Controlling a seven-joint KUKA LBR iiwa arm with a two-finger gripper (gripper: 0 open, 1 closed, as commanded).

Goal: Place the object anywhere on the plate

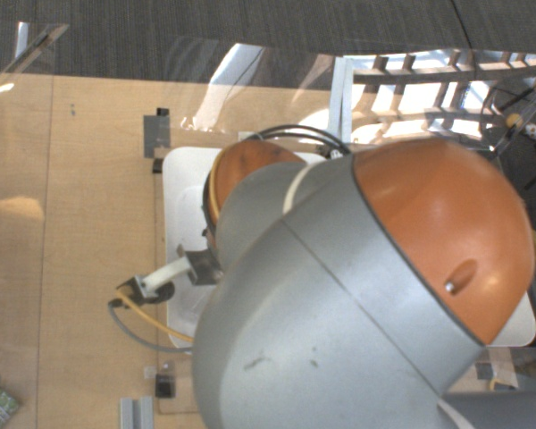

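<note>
The arm (357,311) reaches in from the right and sits very close under the camera, so its grey casing and a large orange dome (447,231) cover the middle and right of the view. A second, smaller orange band (250,164) shows further along the arm, above the left bin (180,186). Of that bin, the left wall and a strip of white floor can be seen, with the arm hanging over the rest. A corner of the right bin (518,329) peeks out under the dome at the right edge. Where the object and the plate lie cannot be told, since the arm covers most of both bins. Whether the gripper is spread, pressed together or pinching anything cannot be told either. A short white and grey fitting (161,281) juts from the arm's lower left side, out past the left bin's edge and over the wooden bench (71,239). A yellow and grey cable (136,322) loops from it across the bench. A small black bracket (158,132) stands on the bench just beyond the left bin's far corner, and another small black piece (163,385) sits near the bottom edge. A white frame (411,70) rises at the upper right.
</note>
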